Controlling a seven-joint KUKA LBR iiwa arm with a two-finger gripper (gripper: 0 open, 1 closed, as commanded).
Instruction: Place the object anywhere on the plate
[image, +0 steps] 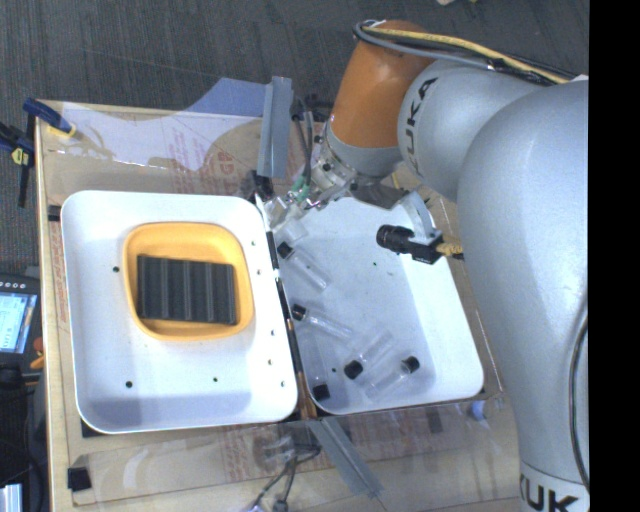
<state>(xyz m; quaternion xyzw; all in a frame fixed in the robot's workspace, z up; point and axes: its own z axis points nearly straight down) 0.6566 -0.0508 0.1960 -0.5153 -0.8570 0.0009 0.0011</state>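
Yellow plate (185, 238) sits ready in the left bin (100, 350), clear black-capped tubes (380, 362) lie loose in the right bin (430, 300), so the gripper (300, 195) hangs at that bin's far-left corner, probably hunting 1; open or closed, can't tell.

The scene is lit evenly and brightly from above. The white bins (170, 400) are nearly blown out, and a soft shadow is cast along the left bin's lower edge. A sheen is seen on the arm (520, 190). Small details are rendered softly.
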